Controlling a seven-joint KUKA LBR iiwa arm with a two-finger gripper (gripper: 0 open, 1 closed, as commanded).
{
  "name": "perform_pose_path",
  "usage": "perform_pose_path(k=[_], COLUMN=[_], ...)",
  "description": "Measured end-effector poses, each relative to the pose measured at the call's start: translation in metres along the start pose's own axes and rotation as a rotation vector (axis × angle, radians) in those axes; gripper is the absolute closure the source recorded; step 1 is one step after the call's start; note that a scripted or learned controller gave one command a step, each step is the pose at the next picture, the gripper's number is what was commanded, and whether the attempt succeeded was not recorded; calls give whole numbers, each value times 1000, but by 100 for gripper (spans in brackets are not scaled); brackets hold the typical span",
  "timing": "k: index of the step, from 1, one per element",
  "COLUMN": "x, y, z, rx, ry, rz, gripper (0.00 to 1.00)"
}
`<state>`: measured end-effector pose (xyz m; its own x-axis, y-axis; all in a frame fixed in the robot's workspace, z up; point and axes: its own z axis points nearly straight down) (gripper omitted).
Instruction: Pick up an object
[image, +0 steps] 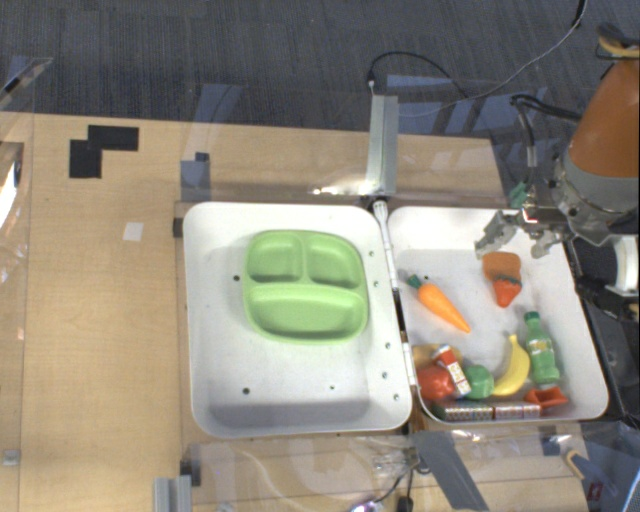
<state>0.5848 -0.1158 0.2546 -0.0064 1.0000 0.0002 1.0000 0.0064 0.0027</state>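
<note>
My gripper (519, 240) hangs over the back of the right bin (455, 235). It is open, its two grey fingers (493, 236) spread wide with nothing between them. Just in front of it lies an orange and red toy (503, 277), apart from the fingers. A toy carrot (442, 305) lies slantwise near the bin's middle left. Along the front of the bin sit a yellow banana (514, 368), a green bottle (541, 355), a red tomato-like toy (434, 384), a small green piece (479, 382) and a red and white can (456, 370).
The left bin (225, 330) holds a green divided plate (304, 285). A metal post (383, 140) stands behind the wall between the two bins. Cables (470, 90) run across the back right. The arm's orange band (610, 125) rises at the right edge.
</note>
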Motion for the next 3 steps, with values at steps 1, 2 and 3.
perform_pose_path(k=[1, 2, 3], x=[30, 30, 75], y=[-3, -1, 64], z=[160, 149, 69], rx=[-2, -6, -2], ry=[0, 0, -1], rz=[-169, -169, -12], gripper=[0, 100, 100])
